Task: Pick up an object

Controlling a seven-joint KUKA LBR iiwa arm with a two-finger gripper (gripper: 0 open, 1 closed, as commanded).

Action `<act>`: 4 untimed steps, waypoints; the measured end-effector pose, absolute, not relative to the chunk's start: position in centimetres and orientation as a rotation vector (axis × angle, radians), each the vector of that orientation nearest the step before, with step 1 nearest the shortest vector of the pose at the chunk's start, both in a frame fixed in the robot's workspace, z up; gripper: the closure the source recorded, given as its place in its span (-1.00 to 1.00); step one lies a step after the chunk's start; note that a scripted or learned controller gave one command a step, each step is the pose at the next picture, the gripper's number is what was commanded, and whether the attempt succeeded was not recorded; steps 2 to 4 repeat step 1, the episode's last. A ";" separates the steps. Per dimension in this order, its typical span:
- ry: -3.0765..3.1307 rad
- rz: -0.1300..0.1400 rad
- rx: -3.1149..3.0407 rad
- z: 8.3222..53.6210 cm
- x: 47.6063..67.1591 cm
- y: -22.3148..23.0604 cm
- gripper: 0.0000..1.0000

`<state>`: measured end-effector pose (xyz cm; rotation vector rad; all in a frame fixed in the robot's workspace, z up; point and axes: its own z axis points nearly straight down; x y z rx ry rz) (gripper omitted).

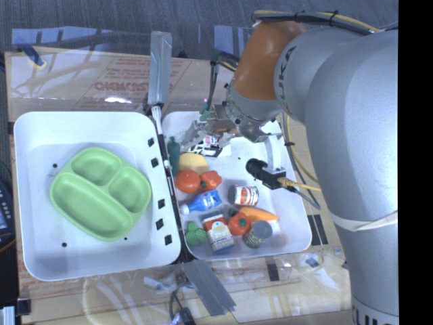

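So the arm (pixel 338 114) comes in from the right and takes up most of that side, orange band (pixel 264 59) sitting over the back of the right bin (pixel 298 215). The tool (pixel 206 131) is down low at the far left corner of that bin, just past the yellow lemon (pixel 193 161). Can't tell whether it's gripping anything or how it's set, it's a dark tangle from this angle.

Stuff in the right bin, all bunched toward the left and front:
- green bottle (pixel 174 151) up against the left wall
- tomato (pixel 188 181) touching a red pepper (pixel 211 179), right in front of the lemon
- blue bottle (pixel 203 201) lying on its side
- can (pixel 243 196) on its side, near the middle
- carrot (pixel 256 214) just in front of the can
- small carton (pixel 218 235), a green veggie thing (pixel 195 233) beside it, and a second can (pixel 257 233) at the front

Left bin (pixel 40 249) has a green divided plate (pixel 100 192) lying flat, three sections, roughly centred. Both bins sit touching side by side on the desk (pixel 88 73), which has clear plastic sheeting over it.
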<state>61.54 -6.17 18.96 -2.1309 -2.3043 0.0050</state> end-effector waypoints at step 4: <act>-2.305 0.005 -2.130 19.0 61.5 -6.2 -1.00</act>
